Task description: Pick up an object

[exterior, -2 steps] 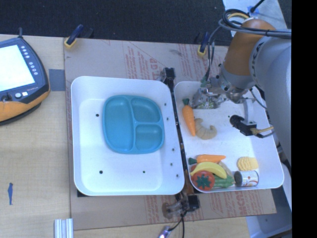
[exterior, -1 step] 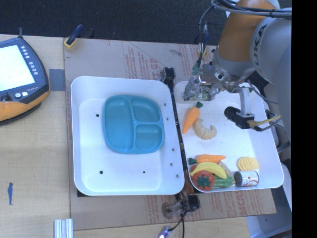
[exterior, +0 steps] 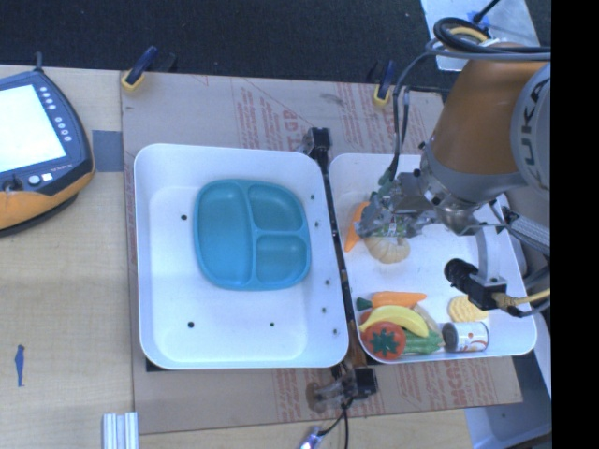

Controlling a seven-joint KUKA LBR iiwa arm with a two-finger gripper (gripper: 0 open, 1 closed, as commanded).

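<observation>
- My gripper (exterior: 386, 221) sits low in the right bin (exterior: 524, 340), over a pale round object (exterior: 388, 249) beside an orange carrot (exterior: 352, 236).
- I cannot tell how its grasping part stands.
- The left bin (exterior: 150, 251) holds a blue divided plate (exterior: 251, 234).

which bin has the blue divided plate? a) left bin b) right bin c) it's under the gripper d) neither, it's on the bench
a: the blue plate lies flat in the left bin, while the gripper is over the right bin among the toy food.
</observation>
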